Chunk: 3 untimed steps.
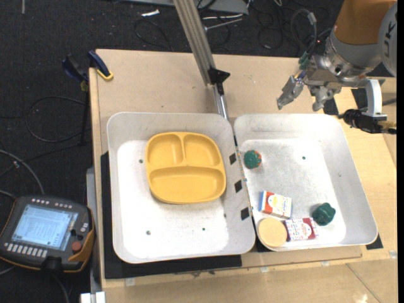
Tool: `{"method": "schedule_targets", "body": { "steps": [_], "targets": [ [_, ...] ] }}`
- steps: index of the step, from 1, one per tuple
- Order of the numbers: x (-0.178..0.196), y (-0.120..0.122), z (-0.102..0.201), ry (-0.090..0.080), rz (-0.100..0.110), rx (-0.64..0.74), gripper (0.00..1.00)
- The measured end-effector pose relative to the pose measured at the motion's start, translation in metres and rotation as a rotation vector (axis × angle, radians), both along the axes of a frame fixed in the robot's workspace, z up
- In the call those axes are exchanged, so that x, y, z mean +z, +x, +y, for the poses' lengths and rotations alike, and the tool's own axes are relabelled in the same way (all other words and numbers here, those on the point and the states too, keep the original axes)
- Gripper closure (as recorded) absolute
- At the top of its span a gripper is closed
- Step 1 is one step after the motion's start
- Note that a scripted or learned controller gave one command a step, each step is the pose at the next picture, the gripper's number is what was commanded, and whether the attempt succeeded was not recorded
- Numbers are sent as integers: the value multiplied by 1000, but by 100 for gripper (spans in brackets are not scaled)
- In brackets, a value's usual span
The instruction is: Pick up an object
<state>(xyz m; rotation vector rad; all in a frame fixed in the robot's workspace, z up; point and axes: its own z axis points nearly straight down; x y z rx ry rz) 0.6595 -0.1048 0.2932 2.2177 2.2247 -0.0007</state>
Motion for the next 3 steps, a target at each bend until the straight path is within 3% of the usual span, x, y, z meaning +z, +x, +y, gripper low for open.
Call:
{"method": "schedule_targets", "body": {
  "steps": [1, 3],
  "targets": [
    [0, 0, 0, 0, 0, 0, 0],
    [-106, -8, 5, 1, 6, -3, 0]
  ]
}}
